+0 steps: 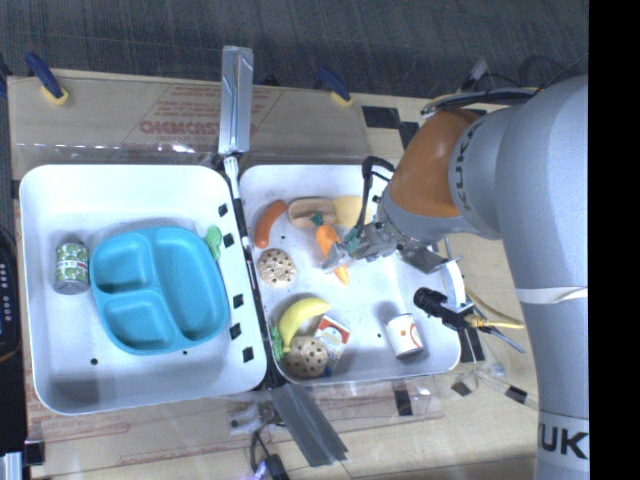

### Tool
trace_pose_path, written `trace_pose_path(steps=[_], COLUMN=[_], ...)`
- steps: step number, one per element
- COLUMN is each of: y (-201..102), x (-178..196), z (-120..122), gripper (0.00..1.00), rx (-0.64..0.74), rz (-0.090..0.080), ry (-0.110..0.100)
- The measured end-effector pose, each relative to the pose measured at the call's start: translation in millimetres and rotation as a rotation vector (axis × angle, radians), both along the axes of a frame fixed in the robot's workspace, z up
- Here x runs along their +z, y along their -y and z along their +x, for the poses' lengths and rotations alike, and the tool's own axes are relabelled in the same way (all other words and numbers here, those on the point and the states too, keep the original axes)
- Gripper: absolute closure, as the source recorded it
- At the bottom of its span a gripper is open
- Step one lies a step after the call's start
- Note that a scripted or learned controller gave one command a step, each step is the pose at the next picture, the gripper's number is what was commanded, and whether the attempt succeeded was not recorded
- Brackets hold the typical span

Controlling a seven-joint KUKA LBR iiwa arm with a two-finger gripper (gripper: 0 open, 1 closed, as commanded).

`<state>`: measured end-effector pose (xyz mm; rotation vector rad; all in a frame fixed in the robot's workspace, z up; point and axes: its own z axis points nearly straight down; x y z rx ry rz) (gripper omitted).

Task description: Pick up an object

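Seemingly the pick is at its grasp stage and not yet finished; the end effector is down inside the right bin, its tip right at a toy carrot lying near the bin's middle; whether its fingers are apart or together I cannot tell, since the wrist and its fittings cover them from above, so nothing shows a secure hold; the carrot rests low in the bin, not lifted; what is left, as I judge it, is closing on the carrot, raising it clear, and keeping it held.

Around the carrot the room is tight on the far side; an orange sausage-shaped toy lies just beside it toward the divider, with a tan bread-like piece and a pale yellow item near the back wall; a round cookie sits nearer the divider; a banana, a second cookie-like disc and a small packet crowd the near left corner; a white cup stands near the front wall; the bare floor between carrot and cup gives open space for a straight lift.

Meanwhile the left bin holds a blue compartment tray and a small can, well apart from the work.
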<state>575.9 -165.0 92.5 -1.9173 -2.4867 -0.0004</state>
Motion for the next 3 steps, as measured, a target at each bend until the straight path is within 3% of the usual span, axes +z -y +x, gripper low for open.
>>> trace_pose_path(steps=[1,2,3], y=[-71,-117,-135], x=[156,98,123], z=[41,73,62], gripper=[1.0,1.0,1.0], rx=[-0.111,0.097,0.201], rz=[0.0,0.0,0.0], ry=[0.01,-0.004,-0.001])
